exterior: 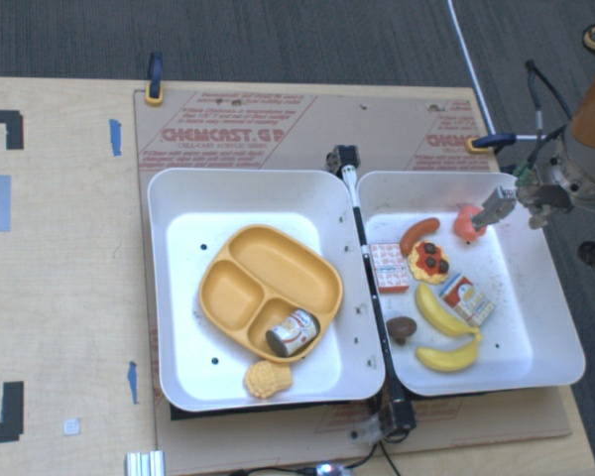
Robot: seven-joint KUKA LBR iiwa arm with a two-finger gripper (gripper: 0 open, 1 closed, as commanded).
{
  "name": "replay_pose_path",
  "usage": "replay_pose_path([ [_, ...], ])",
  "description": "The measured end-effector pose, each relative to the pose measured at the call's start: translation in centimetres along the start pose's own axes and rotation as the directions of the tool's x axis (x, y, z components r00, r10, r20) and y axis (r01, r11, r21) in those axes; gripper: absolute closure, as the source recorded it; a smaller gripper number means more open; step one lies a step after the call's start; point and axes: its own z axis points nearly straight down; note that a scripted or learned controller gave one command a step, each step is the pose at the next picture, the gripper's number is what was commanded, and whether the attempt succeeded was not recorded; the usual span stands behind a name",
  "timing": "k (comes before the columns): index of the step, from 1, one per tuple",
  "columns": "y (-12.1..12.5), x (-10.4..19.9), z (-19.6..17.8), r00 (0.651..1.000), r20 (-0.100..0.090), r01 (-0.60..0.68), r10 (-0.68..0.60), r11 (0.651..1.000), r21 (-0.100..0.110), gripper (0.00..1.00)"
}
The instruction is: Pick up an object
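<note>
My gripper [512,216] hangs over the far right part of the right bin [535,266], open, with nothing between its fingers. One grey finger [494,209] slants down to the left, and its tip is right beside a pink-red toy fruit [465,224]. Further left in that bin lie a red sausage [419,234], a pizza slice toy [429,261] and a white-and-red card box [389,268]. Nearer the front are a small red-and-white carton [467,300], a banana [446,335] and a brown lump [402,329].
The left bin [178,266] holds a yellow divided plate [268,286] with a tin can [294,332] lying in one compartment, and a yellow waffle-like toy [266,379] in front. A black clamp rail [362,256] runs between the bins. Cables hang at the far right.
</note>
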Motion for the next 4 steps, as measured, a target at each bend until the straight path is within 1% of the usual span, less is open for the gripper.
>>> replay_pose_path([
  [1, 4.3, 3.4, 11.3, 1.0, 0.001, 0.001, -0.001, 1.0, -0.003, 0.0],
  [2, 2.5, 8.6, 10.9, 1.0, 0.018, -0.006, 0.006, 1.0, -0.013, 0.0],
  [3, 1.9, 8.7, 10.8, 1.0, 0.019, -0.009, 0.009, 1.0, -0.017, 0.0],
  [4, 0.9, 9.3, 11.2, 1.0, 0.003, -0.002, 0.002, 1.0, -0.004, 0.0],
])
